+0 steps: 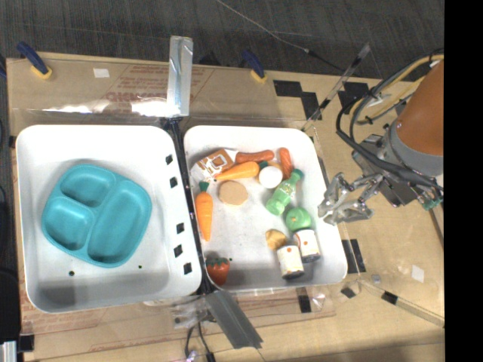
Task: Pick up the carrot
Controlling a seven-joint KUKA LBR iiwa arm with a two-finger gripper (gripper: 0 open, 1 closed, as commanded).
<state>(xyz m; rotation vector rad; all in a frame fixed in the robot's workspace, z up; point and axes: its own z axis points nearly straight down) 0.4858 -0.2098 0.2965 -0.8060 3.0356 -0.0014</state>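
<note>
While the carrot (204,215) lies against the left wall of the right bin (249,274), just left of the round cookie (233,193), the fingers (337,199) hang released beyond the bin's right rim; I'd approach straddling its width.

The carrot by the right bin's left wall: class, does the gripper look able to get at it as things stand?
Probably yes. The carrot lies uncovered with bare floor to its right, though it sits close to the bin wall. The gripper hangs outside the bin's right rim.

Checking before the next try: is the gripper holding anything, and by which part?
Nothing is held. The gripper sits outside the right bin; the carrot lies inside.
</note>
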